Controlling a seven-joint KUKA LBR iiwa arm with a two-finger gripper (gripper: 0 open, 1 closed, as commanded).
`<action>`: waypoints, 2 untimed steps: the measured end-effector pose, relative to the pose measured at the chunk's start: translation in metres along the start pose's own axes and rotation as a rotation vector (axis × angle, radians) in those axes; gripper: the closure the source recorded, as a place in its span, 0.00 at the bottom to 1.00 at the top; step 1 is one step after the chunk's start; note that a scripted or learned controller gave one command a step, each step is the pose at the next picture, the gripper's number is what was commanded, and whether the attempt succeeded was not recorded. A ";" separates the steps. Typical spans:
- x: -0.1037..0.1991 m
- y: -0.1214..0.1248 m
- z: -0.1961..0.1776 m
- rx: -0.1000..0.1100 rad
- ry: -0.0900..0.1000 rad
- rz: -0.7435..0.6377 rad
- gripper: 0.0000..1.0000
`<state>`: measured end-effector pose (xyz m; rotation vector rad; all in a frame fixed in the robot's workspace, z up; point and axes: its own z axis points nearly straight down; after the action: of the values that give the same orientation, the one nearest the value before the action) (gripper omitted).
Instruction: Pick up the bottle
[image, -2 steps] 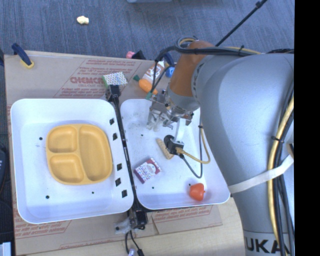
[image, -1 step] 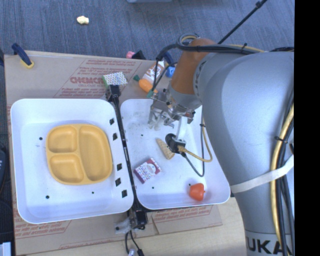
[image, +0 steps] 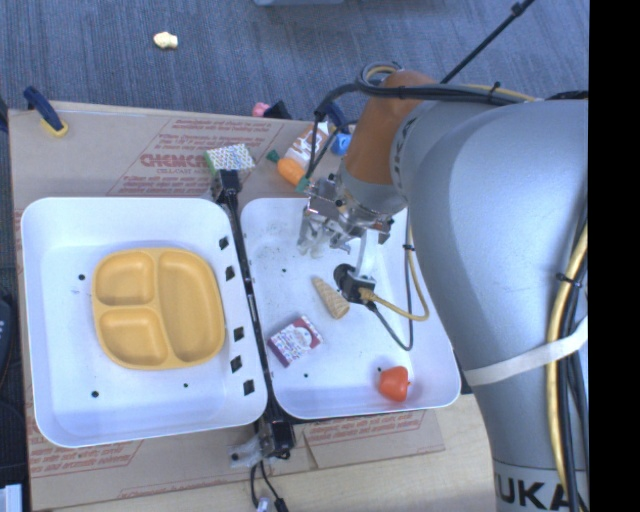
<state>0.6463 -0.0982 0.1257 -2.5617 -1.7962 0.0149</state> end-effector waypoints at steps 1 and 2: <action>0.000 0.000 -0.010 0.003 0.000 -0.005 1.00; 0.046 -0.108 -0.064 -0.008 0.002 0.400 1.00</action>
<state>0.5618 -0.0188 0.1913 -2.8743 -1.2540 0.0089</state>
